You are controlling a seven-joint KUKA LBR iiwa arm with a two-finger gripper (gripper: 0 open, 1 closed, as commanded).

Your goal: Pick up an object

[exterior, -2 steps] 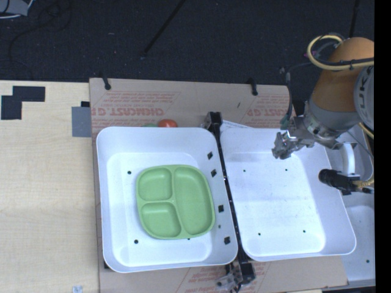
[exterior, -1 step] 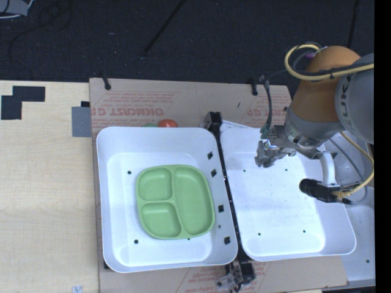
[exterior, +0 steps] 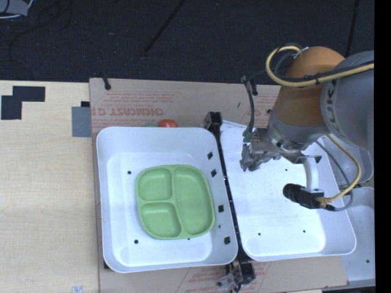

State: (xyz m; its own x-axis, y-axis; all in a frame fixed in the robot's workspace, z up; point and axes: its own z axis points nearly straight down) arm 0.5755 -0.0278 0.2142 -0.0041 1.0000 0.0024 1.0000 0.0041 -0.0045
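Note:
A light green divided plate [exterior: 175, 201] with three compartments lies flat in the left bin [exterior: 116, 163]. My gripper [exterior: 249, 162] hangs over the far left part of the right bin [exterior: 287, 237], close to the divider between the bins. It is well to the right of the plate and apart from it. I see nothing held under it.
A small red and green object [exterior: 165, 124] sits on the cardboard just behind the left bin's far wall. A black connector [exterior: 303, 195] on a yellow cable hangs from the arm over the right bin. Black clips [exterior: 221, 207] line the seam between the bins.

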